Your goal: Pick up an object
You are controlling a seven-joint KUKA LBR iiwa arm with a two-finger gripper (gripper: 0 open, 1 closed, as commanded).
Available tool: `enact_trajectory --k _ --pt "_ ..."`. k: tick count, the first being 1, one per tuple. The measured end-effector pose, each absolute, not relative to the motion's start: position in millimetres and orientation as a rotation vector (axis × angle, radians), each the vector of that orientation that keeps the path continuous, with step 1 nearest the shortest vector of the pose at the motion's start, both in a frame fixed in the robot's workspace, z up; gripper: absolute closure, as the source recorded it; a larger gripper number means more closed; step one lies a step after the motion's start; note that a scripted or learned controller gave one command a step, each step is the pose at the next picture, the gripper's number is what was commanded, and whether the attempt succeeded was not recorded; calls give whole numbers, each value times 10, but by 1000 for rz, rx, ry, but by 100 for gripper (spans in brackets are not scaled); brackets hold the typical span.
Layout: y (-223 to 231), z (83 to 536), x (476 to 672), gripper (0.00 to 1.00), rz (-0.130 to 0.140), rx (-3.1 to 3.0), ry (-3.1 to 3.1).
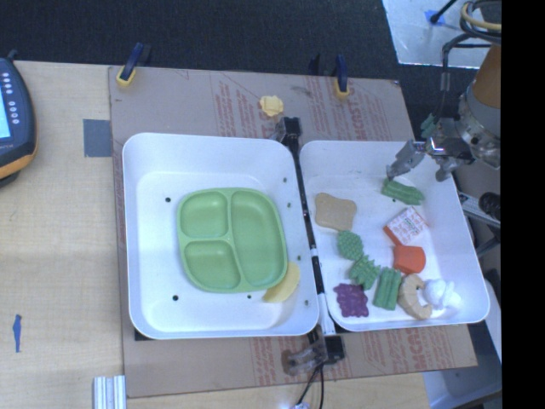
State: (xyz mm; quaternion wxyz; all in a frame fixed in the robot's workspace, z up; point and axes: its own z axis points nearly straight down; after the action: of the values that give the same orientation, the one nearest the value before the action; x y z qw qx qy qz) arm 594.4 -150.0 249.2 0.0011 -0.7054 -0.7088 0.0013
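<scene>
The end effector point(420, 162) hovers spread wide above the right bin point(358, 156), holding nothing. The ridged green pickle point(402, 192) lies just below it, probably the target. Beyond lie soft, moulded toy foods, clustered loosely: a tan bread slice point(335, 212) and an orange block point(410, 258).

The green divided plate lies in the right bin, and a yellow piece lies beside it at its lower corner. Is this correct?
Not quite. In the camera view the green divided plate lies in the left bin, not the right one. The yellow piece is indeed beside its lower corner.
</scene>
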Motion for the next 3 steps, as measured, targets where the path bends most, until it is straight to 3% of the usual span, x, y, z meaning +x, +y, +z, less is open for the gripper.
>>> enact_trajectory --k 1,2,3 --pt "-988 1619 5760 0 11 -2203 -2224" --pt "-1039 868 5354 0 14 -2209 -2217" --pt "-952 913 5204 0 7 -2214 -2220"
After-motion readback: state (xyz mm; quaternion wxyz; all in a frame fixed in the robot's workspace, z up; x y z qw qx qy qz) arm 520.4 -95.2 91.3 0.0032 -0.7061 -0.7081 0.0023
